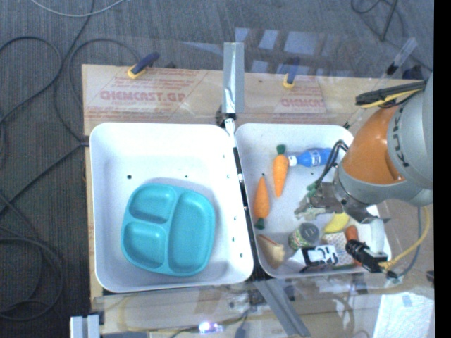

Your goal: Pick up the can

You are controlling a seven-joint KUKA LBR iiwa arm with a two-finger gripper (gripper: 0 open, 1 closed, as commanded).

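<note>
The left bin (106, 189) holds a teal divided tray (169, 229). The right bin (296, 134) holds two carrots (280, 174), a blue bottle (313, 158), and the can (308, 234) under the gripper (318, 204); its grip I can't tell.

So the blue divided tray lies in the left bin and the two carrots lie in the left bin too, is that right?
Not quite. The camera view shows the blue divided tray in the left bin, but the two carrots lie in the right bin.

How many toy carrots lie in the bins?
2, both in the right bin: one carrot near its middle, the other carrot by its left wall. The arm may hide more.
</note>
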